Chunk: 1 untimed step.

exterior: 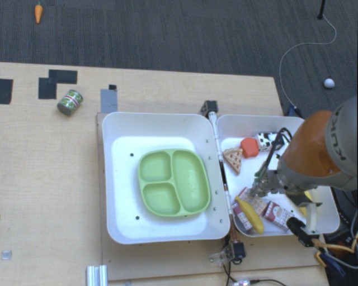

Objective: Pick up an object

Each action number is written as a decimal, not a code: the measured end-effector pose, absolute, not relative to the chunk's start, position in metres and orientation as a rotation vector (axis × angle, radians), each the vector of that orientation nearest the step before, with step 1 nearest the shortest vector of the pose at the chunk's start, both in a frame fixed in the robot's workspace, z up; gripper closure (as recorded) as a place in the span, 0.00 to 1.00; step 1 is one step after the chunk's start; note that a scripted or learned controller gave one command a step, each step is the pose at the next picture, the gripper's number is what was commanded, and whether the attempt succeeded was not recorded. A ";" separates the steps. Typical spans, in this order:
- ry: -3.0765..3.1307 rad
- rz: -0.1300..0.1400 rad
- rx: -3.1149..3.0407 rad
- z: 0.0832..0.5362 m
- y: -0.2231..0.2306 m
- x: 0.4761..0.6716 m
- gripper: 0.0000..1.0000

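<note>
The right bin (pixel 330 220) holds several small items. A pizza slice (pixel 232 160), a red block (pixel 250 147) and a black-and-white toy (pixel 267 139) lie in its far half. A yellow banana (pixel 250 215) and a dark red packet (pixel 276 213) lie near its front edge. My gripper (pixel 258 189) hangs low over the bin's middle, just above the banana's far end and below the pizza slice. The grey wrist and the orange band cover the bin's right part.
The left bin (pixel 120 167) carries a green divided plate (pixel 174 182). A small can (pixel 70 103) lies on the bench at the far left. A carrot (pixel 38 12) and a white ball (pixel 329 83) lie on the dark floor beyond.
</note>
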<state>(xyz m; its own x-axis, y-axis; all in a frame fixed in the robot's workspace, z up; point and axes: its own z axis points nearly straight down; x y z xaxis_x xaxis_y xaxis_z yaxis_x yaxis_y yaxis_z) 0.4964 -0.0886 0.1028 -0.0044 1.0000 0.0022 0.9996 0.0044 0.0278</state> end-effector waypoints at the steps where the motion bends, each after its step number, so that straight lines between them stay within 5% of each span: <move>1: 2.212 0.033 2.203 0.103 -0.089 0.497 0.00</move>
<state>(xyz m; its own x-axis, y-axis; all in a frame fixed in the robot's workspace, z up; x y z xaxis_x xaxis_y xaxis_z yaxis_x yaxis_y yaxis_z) 0.4965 -0.0892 0.1027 -0.0040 1.0000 0.0007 0.9996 0.0040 0.0289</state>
